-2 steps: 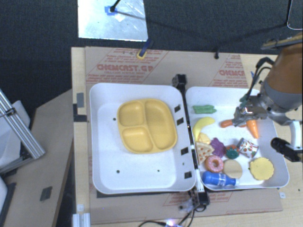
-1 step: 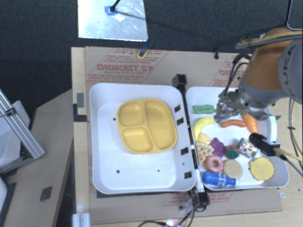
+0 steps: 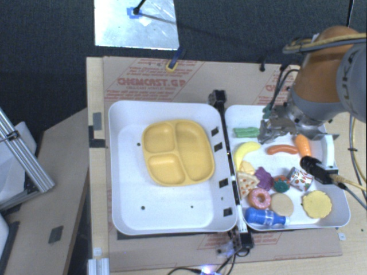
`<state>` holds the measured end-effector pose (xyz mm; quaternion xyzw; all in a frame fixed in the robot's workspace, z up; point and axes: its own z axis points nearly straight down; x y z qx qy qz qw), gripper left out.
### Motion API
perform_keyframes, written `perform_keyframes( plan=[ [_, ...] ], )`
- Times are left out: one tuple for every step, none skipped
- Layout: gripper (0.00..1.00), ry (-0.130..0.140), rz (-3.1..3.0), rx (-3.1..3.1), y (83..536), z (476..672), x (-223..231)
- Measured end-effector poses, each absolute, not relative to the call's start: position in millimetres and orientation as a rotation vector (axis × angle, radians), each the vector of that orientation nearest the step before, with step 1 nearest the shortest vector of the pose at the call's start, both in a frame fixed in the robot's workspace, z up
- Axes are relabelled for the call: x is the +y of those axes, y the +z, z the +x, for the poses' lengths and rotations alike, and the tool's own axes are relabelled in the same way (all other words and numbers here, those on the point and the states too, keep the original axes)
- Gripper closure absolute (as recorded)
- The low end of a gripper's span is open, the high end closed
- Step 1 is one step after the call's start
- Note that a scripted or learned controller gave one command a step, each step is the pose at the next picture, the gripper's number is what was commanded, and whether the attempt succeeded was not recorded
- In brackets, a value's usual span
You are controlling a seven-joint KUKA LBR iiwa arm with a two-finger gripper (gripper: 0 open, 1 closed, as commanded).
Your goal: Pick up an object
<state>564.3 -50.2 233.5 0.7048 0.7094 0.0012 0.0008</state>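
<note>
- Camera view: gripper (image 3: 269, 132) low over the right bin's (image 3: 344, 211) far end, by the green bean (image 3: 246, 132) and sausage (image 3: 282, 150).
- Grip state: cannot tell.
- Step: reaching; nothing seen held.
- Next: settle on one toy.

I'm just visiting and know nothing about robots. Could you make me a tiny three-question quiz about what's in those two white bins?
1. True or false: the yellow divided plate lies in the left bin.
2. Which sits nearest the right bin's front left corner? A) blue bottle B) green pea pod C) carrot
3. Fill in: the gripper hangs over the ___ bin.

Key: 1 true; 2 A; 3 right.
</note>
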Motion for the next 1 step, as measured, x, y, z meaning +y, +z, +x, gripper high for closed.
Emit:
perform_keyframes(
  plan=[
    [1.00, 0.003, 2.213, 2.227, 230.2, 576.1, -44.0]
  ],
)
